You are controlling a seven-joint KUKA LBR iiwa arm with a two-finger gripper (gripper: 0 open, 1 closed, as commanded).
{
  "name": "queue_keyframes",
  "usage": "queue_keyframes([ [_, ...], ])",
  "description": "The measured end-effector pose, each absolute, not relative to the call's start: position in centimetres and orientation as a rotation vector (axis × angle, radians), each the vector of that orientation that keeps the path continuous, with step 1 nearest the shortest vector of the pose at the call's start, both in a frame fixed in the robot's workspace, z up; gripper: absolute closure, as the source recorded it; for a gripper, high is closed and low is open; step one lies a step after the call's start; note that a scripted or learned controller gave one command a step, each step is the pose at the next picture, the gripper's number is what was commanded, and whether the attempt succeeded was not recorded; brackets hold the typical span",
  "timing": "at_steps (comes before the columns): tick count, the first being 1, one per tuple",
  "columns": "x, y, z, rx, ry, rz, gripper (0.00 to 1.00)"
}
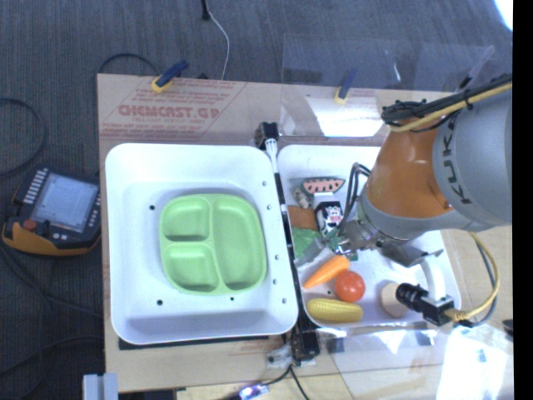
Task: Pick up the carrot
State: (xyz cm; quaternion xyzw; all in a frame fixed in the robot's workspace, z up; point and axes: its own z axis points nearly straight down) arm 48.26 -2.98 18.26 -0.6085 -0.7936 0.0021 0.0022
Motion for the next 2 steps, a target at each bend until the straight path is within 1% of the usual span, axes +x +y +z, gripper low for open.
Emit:
queue_keyframes([
  [1,48.3,-4.3,18.3,-1.894,-2.503,0.008,0.0],
  [2,48.8,-10.0,9.0,-1.871,-2.532,-0.011,0.0],
])
